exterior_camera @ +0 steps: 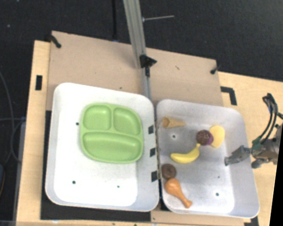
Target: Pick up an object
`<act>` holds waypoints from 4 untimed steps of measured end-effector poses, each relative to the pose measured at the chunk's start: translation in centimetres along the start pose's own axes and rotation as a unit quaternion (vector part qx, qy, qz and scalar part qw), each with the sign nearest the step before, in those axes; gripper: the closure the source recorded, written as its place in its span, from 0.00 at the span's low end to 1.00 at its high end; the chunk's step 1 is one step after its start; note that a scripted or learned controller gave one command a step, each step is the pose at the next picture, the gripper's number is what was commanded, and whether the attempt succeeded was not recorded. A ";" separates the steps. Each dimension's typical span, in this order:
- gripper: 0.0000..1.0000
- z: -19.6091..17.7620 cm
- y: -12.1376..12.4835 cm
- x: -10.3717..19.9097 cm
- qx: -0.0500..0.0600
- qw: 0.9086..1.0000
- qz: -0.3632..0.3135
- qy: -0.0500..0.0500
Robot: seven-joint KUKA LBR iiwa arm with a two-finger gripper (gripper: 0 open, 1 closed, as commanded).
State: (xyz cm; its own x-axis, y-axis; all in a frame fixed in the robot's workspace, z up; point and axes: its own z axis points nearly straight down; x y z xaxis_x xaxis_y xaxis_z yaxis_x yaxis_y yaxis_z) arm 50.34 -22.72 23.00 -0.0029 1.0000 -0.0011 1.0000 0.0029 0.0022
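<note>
Gripper over right bin edge, apparently holding nothing.

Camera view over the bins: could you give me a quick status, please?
Gripper at right bin's right edge, nothing held. Banana, drumstick, cone all lying in right bin. Green plate in left bin. Path clear.

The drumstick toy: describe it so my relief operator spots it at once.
Look in the right-hand white bin, near its front left corner. The drumstick lies just below a dark brown round piece. It is the one orange-brown item, bulbous, tapering to a thin handle.
</note>
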 end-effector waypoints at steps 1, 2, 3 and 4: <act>0.00 0.0 0.0 0.0 0.000 1.000 0.000 0.000; 0.00 4.6 0.7 0.2 0.002 1.000 0.001 0.000; 0.00 10.8 0.3 0.4 0.003 1.000 0.002 0.001; 0.00 13.0 0.3 0.3 0.001 1.000 0.003 0.000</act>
State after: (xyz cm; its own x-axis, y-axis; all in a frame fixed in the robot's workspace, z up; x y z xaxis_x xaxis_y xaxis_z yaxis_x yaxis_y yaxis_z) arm 50.68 -22.47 10.01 0.0021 1.0000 -0.0013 1.0000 -0.0021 -0.0003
